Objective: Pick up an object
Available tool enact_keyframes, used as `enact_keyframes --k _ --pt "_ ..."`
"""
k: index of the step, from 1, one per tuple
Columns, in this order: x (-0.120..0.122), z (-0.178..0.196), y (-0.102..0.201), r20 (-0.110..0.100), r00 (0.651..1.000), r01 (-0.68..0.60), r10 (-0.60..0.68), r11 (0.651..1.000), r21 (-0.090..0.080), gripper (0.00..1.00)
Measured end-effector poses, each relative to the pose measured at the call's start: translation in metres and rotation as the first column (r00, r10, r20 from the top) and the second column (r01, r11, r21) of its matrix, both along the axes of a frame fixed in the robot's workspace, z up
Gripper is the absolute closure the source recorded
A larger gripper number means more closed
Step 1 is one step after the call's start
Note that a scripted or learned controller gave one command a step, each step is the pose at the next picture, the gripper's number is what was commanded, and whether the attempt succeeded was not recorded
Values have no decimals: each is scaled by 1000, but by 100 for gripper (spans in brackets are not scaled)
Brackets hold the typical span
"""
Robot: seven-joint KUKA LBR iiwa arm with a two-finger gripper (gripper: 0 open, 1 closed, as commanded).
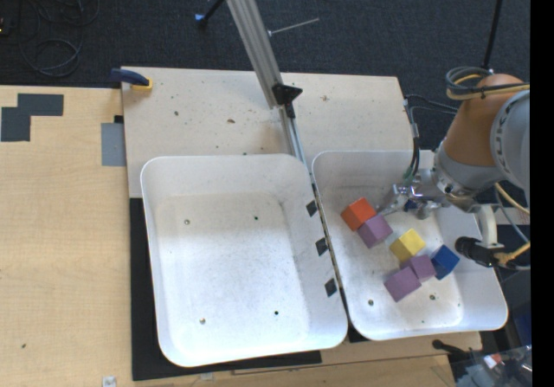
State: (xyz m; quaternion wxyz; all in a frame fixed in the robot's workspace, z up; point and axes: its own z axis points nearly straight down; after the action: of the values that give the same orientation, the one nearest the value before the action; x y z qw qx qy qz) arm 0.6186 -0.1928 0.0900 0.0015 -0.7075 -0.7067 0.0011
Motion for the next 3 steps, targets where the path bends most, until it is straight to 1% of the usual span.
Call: enact_keyframes --k 1,2,3 --pt "0 12 -1 1 1000 1 -1 1000 -1 100" --pt "0 75 1 8 1000 -3 3 1000 -2 100" --pt "-1 136 -7 9 1000 -1 1 1000 -3 100"
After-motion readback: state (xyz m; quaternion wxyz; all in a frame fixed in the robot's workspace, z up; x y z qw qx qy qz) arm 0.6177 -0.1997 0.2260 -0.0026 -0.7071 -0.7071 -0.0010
